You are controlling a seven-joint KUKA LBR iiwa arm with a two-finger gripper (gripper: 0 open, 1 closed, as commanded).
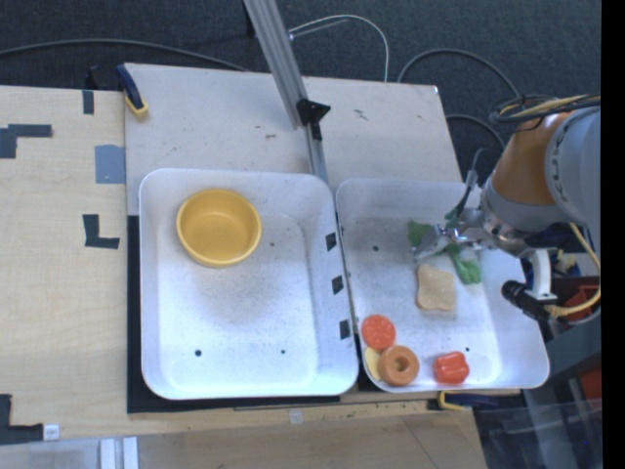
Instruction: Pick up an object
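green leafy toy (467, 262) (floppy), under end effector (441, 243)

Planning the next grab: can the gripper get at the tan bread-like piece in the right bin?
Probably yes. The gripper hovers just above the tan piece, which lies apart from the green item, uncovered.

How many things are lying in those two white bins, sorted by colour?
Yellow: 1, the bowl in the left bin.
Green: 1, a leafy piece by the gripper.
Tan: 2, a bread-like piece and a ring.
Red-orange: 2, a round piece and a block.
Total: 6.
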